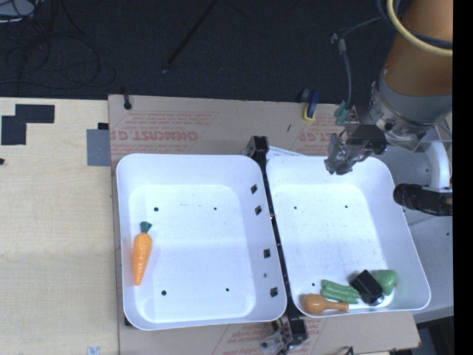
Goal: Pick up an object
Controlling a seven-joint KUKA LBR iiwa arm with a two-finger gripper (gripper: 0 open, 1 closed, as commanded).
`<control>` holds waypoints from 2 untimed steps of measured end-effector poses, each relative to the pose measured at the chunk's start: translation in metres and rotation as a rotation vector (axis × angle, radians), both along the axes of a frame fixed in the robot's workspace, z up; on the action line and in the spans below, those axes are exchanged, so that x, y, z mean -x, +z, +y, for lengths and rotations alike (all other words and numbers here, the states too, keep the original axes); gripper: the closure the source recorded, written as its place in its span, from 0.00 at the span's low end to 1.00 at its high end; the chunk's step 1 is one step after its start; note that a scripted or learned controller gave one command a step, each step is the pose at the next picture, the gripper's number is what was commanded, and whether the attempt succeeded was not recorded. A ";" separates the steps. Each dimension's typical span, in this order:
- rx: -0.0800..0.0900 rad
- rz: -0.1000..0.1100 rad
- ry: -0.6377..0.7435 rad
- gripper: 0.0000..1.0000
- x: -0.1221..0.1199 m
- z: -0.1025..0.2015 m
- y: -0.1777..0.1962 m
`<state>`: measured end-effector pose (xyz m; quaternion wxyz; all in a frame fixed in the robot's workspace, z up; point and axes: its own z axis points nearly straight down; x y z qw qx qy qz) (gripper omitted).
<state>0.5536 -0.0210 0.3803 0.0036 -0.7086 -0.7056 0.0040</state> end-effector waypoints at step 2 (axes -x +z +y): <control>0.001 0.009 0.001 1.00 0.082 0.064 0.001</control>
